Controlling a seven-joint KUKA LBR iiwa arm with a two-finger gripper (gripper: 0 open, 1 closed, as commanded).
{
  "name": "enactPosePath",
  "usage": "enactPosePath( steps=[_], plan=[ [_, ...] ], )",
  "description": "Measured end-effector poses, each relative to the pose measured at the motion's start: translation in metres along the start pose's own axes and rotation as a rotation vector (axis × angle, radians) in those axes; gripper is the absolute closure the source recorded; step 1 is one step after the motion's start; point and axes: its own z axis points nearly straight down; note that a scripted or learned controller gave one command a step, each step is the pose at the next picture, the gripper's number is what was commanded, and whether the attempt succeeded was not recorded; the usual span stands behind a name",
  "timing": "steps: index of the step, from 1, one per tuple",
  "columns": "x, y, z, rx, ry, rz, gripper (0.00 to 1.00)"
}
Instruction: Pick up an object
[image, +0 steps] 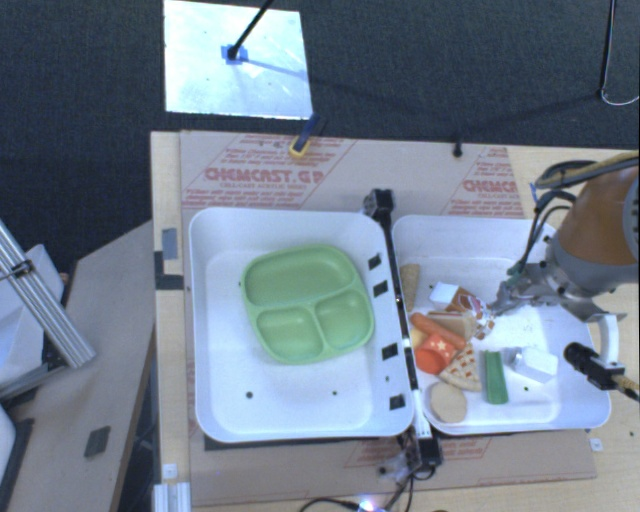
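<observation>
The right bin (470, 245) holds a heap of toy food at its left side. In the heap are a white cube (443, 294), an orange carrot (438, 327), a red piece (435, 356), a pizza slice (463, 373), a green block (495, 377) and a round biscuit (448, 403). A white and grey piece (530, 362) lies further right. The arm comes in from the right, and its gripper (497, 303) sits low at the heap's right edge, beside a red-patterned piece (467, 302). No object is seen lifted.
The left bin (220, 300) carries a green divided plate (305, 303). A black hinge strip (392, 300) runs between the two bins. The arm's orange band (600, 215) hangs over the right bin's far right side. A tan stick (410, 285) lies along the right bin's left wall.
</observation>
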Motion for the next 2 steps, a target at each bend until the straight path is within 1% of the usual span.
enactPosePath(
  steps=[1, 2],
  plan=[
    [-0.001, 0.003, -0.043, 0.019, 0.005, -0.001, 1.0],
    [0.002, 0.003, -0.087, 0.02, 0.006, -0.001, 1.0]
  ],
)
